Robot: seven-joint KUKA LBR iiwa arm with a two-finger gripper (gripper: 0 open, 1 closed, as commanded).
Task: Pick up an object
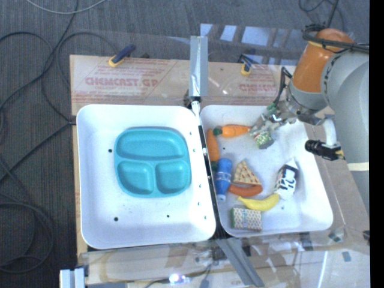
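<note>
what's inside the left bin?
The left bin holds one teal divided tray with three compartments, lying flat, nothing visible in them. Whatever lies beneath the tray is covered. The toys all sit in the right bin.

bench (138, 80) — two white bins side by side | left bin (96, 221) | right bin (312, 215)

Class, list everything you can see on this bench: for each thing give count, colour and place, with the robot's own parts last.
Shallow plastic bins: two, white, side by side.
Three-compartment plastic tray: one, turquoise, left bin.
Toy carrot: one, orange, right bin, top.
Plastic bottle: one, blue, right bin, left side.
Toy pizza slice: one, tan, right bin, middle.
Toy banana: one, yellow, right bin, bottom.
Clamps: two, yellow-blue, bench's far edge.
End effector: one, grey, above right bin's top.
</note>
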